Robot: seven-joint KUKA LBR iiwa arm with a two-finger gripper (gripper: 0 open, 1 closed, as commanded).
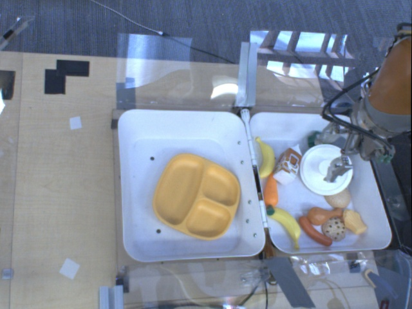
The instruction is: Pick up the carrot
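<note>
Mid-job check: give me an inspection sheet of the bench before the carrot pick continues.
Surface: two white bins side by side on a wooden bench.
Job's things: carrot lies in the right bin by the divider, between two bananas.
Clutter: yellow compartment plate in the left bin; white round dish, sausage and other toy foods in the right bin.
Grippers: gripper over the white dish, apart from the carrot.
Cables: black cable looped by the wrist.
Surroundings: dark carpet beyond the bench.
</note>
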